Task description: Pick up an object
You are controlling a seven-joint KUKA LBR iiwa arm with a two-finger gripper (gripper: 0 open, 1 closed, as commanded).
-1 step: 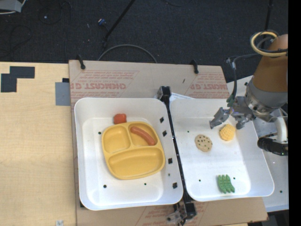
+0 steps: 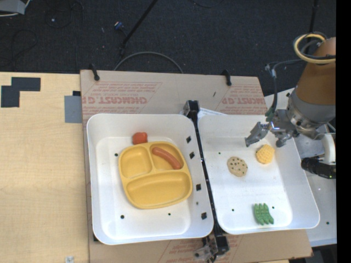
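With its fingers spread and holding nothing, the gripper hangs over the right bin, directly above the corn, which lies just right of the cookie.

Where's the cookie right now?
The cookie lies in the right bin, near its left-centre, just left of and slightly below the yellow corn piece, with the green toy further toward the camera.

yellow tray, red sausage, speckled tan cookie, green toy
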